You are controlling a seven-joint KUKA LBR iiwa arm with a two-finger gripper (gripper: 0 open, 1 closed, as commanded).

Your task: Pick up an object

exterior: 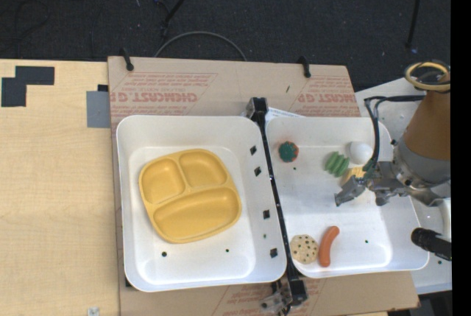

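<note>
My gripper [362, 195] hangs over the right bin [368, 263], near its middle right, open with nothing between its fingers. Just above and left of it lie a green ridged object [337, 163] and a white ball [360, 152]. A small yellow piece [358, 173] shows right beside the gripper's upper edge. Further left sits a round green and red object [287, 152]. At the bin's front lie a speckled cookie [303, 248] and an orange sausage-shaped object [328, 245], side by side.
The left bin [140, 263] holds a yellow divided plate [191, 194]. A black divider [269, 189] runs between the two bins. The arm's orange band [434, 123] rises at the right edge. Cardboard [221, 86] lies under the bins.
</note>
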